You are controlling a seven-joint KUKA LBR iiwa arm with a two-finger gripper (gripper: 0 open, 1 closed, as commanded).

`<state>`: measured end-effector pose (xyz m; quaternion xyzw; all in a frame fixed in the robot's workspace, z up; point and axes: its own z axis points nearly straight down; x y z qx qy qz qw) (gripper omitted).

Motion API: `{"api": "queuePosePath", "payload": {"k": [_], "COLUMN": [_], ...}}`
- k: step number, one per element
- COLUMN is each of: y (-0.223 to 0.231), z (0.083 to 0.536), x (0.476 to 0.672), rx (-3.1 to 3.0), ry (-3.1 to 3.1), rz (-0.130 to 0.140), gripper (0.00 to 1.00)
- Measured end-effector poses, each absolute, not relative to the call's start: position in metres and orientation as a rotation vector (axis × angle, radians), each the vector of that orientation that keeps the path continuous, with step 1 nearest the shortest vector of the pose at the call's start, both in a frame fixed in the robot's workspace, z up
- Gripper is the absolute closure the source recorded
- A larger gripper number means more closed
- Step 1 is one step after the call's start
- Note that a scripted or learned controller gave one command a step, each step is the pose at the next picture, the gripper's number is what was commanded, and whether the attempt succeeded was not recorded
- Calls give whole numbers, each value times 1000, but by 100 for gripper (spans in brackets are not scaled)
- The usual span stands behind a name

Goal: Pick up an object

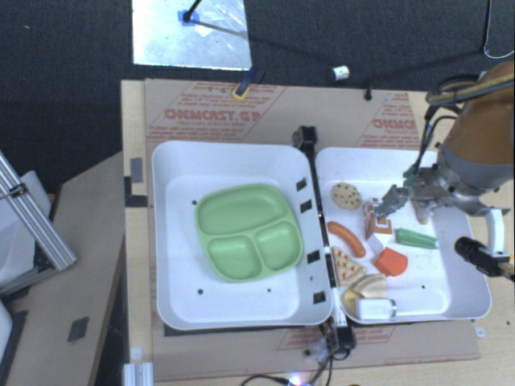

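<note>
Down in the right bin [463, 296], the gripper [385, 207] hangs just over a small red-and-white block [376, 225]. Whether its fingers are apart or together cannot be told; their tips merge with the block. Taking that block as the landmark, it lies directly below and slightly left of the gripper, its long axis hard to judge. A sausage [347, 238] lies just left of it, a cookie [347, 195] up-left, a green piece [415, 237] right, an orange piece [391, 261] lower right. Nothing shows as lifted yet.
</note>
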<state>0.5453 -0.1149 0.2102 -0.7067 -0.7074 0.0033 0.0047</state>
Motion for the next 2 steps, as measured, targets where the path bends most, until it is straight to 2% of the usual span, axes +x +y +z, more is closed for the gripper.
{"api": "queuePosePath", "payload": {"k": [1,2], "y": [-115,-110], "z": [217,161], "x": [548,539], "rx": [-2218,-2218], "ry": [-2226,-2222], "rz": [-2,2], "gripper": [0,0]}}
